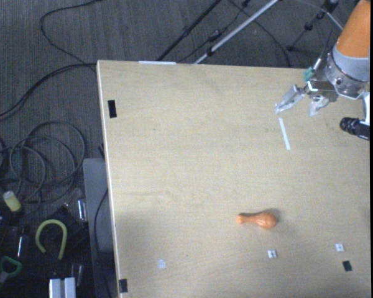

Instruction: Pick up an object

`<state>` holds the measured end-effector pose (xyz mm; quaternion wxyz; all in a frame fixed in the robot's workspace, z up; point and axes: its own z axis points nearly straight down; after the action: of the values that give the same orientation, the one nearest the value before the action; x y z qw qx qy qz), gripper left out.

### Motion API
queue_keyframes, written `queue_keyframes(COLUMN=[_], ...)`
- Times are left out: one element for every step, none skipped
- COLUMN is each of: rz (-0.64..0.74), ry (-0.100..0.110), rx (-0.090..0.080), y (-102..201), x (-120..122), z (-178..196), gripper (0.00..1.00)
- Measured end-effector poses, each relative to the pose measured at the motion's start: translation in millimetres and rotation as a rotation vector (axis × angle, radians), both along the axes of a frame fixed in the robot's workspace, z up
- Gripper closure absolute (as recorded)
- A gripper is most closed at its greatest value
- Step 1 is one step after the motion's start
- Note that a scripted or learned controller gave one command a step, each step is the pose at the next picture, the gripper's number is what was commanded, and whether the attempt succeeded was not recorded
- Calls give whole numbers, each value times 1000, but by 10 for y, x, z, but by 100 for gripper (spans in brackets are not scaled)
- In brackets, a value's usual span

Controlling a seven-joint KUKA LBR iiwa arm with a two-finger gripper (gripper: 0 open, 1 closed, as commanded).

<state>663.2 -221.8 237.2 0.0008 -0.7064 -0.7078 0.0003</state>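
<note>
Up at the right of the camera view, the grey arm with its orange band (pixel 354 27) reaches in and is cut off by the frame's edge, so most of it stays unseen. Its two-finger gripper (pixel 300 104) hangs over the far right part of the pale wooden bench top (pixel 193 154), and its two light metal fingers (pixel 286 100) stand spread apart, with nothing visible between them. Just below the fingertips lies a thin white stick, perhaps a straw or strip (pixel 285 133); it slants down and to the right, and it is hard to tell whether its upper end touches the near finger or only lies just beside it. A small black part (pixel 354 126) juts in at the right edge below the wrist, half cut off and too dark to make out.

Well apart from the gripper, toward the near side of the bench, rests a small orange pear-shaped object with a narrow neck (pixel 259 219), lying on its side with the neck pointing left. Near it sit a few tiny square markers (pixel 272 253), too small to read.

Off the bench at the left, dark looping cables (pixel 37 160) and a yellow-green curved hook-like piece (pixel 51 233) lie on grey carpet.
</note>
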Motion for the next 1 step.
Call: queue_keyframes(rz=[15], ry=[1], rx=[-4], y=[-1], x=[54], z=[-869], gripper=[0])
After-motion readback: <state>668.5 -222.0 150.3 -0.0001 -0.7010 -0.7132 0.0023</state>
